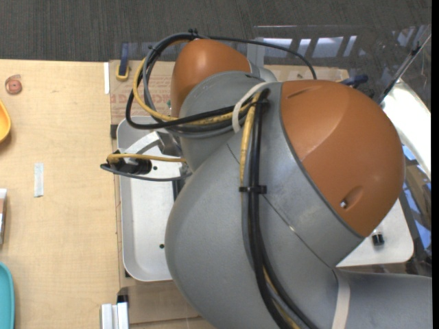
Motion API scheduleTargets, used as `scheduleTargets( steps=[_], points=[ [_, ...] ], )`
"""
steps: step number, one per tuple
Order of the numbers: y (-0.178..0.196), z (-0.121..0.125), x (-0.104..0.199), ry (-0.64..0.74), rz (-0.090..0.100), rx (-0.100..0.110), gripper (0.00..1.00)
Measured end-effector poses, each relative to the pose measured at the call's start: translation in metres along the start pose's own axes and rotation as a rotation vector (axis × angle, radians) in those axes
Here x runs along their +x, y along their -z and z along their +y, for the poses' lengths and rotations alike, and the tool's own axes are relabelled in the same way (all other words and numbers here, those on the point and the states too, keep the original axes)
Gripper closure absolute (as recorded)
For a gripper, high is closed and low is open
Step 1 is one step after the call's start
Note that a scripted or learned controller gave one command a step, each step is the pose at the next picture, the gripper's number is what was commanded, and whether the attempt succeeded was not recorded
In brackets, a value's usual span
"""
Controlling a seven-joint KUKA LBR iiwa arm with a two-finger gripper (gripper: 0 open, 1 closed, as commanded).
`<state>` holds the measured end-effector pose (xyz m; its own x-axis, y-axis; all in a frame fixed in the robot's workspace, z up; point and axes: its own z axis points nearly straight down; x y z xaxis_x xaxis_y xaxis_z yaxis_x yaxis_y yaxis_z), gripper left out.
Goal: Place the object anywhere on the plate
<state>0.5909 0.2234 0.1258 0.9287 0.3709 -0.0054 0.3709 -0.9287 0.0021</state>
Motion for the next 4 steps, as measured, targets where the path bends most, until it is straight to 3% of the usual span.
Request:
scheduleTargets(
  steps=[1, 2, 3, 4],
  points=[
    [0.144, -0.027, -0.056, 0.323, 0.000, -0.001, 1.00],
    [0.315, 0.000, 0.010, 0.824, 0.001, -0.001, 1.00],
    [0.287, 0.028, 0.021, 0.902, -0.001, 0.000, 1.00],
    [0.293, 0.020, 0.060, 0.836, 0.000, 0.000, 1.00]
  ],
)
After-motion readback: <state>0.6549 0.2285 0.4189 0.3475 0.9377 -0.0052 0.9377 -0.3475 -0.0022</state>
